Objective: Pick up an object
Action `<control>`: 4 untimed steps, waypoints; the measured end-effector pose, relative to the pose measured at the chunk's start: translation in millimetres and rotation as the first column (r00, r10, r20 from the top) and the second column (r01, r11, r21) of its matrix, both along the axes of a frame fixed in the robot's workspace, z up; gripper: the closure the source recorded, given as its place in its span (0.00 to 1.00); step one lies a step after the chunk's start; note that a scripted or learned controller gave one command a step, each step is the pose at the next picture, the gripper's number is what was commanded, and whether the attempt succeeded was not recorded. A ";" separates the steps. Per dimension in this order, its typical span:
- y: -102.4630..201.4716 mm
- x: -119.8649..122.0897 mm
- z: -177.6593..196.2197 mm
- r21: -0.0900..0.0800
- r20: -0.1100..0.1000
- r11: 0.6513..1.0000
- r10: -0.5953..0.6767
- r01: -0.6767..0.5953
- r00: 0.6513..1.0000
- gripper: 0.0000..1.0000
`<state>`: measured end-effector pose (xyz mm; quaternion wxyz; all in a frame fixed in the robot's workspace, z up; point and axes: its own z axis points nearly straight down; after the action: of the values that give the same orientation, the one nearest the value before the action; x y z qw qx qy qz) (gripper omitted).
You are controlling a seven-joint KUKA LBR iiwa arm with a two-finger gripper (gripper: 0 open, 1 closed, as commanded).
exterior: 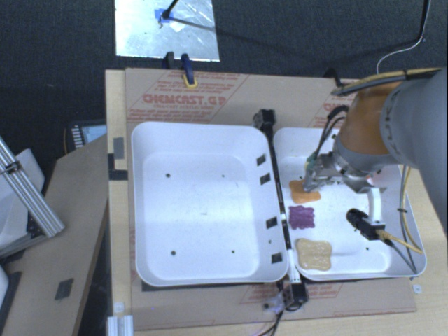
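Note:
Three flat pieces lie along the left side of the right bin (392,261): an orange piece (305,194), a purple piece (302,217) and a tan piece (314,254). My gripper (313,178) reaches down from the grey and orange arm and sits right at the upper edge of the orange piece. The wrist hides how it meets the piece. The purple and tan pieces lie apart from it, nearer the front.
The left bin (203,135) stands beside the right one, with a black divider strip (276,187) between them. A black cable fitting (364,222) hangs from the arm over the right bin. A blue clamp (187,68) sits at the bench's back.

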<state>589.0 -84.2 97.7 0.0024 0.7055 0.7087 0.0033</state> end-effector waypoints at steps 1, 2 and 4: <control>-85.1 -50.4 61.6 -0.008 -0.003 1.000 -0.013 0.013 1.000 1.00; -17.0 -53.9 139.2 0.000 0.001 1.000 0.006 -0.006 1.000 1.00; 89.2 -86.3 217.8 0.002 -0.005 1.000 0.006 -0.006 1.000 1.00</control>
<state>502.7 5.0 315.5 0.0001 0.7032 0.7110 0.0024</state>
